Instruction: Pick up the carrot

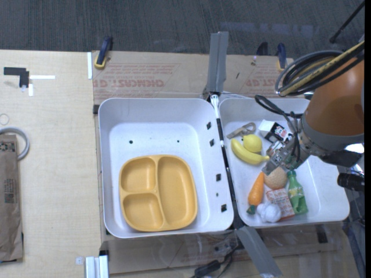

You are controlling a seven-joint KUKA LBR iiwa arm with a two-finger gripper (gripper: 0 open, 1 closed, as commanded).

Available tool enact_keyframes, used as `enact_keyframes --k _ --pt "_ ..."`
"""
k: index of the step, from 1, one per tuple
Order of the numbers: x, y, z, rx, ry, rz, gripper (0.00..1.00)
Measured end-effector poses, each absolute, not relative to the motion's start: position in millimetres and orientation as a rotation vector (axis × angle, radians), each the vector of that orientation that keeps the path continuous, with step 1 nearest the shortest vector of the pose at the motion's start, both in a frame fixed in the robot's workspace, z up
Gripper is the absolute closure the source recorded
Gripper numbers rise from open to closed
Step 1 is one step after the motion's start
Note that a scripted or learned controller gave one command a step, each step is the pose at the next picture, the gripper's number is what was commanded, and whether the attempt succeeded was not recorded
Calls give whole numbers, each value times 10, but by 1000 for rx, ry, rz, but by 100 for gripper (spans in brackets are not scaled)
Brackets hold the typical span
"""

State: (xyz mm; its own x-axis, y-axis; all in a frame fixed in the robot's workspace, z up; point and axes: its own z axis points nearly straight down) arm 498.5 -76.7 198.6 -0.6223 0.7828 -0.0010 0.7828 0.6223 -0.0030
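The carrot (pixel 255 189), likely light, rigid and smooth, lies near the right bin's (pixel 336 213) front edge; grip across its thick middle; the claw (pixel 277 161) state cannot be determined

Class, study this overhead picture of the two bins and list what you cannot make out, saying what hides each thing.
1. Gripper: its fingers blur into the clutter in the camera view, so open or shut is unclear.
2. Tan round item beside the carrot: partly under the gripper, too small to identify.
3. Red packet: print too small to read.
4. Arm: cut off by the right edge.
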Motion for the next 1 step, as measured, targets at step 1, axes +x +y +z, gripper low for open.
enact_keyframes --k 1 --pt "4985 -767 1986 -1365 -2829 5 0"
